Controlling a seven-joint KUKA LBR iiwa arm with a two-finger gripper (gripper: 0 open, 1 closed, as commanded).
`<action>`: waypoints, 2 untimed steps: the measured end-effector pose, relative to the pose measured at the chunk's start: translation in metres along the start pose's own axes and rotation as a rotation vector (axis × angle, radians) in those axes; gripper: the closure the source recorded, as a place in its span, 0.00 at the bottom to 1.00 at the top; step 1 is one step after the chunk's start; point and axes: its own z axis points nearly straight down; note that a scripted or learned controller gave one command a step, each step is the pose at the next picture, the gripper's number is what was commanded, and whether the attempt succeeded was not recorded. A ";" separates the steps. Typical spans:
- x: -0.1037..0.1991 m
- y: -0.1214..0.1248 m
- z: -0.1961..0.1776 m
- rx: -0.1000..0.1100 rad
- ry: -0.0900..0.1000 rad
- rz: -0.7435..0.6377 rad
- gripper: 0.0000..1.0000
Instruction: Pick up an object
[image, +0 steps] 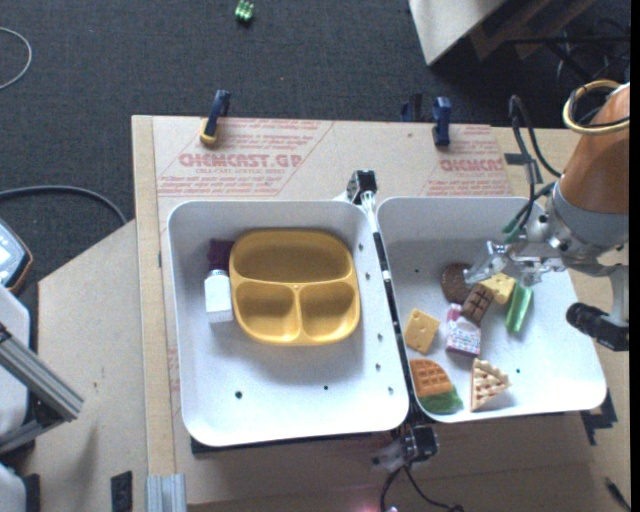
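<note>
My gripper (510, 268) hangs over the back of the right bin (560, 385), fingers spread open and nothing held between them. Right below and in front of it lie a chocolate bar piece (477, 301), a small yellow block (499, 289) and a green pickle (518, 311). A brown cookie (455, 281) sits just to its left. Nearer the front are a cheese wedge (421, 330), a pink and white carton (463, 339), a waffle (431, 377) on a green leaf (447, 403), and a tan slice (488, 384).
The left bin (200, 400) holds a yellow divided plate (295, 285), a white bottle (218, 296) and a dark purple object (220, 249) at its left side. A ridge (383, 280) divides the two bins. The grey and orange arm (600, 190) comes in from the right.
</note>
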 end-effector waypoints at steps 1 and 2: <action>0.000 0.003 -0.006 -0.013 -0.002 -0.003 0.00; 0.007 -0.005 0.044 -0.007 0.000 -0.002 0.00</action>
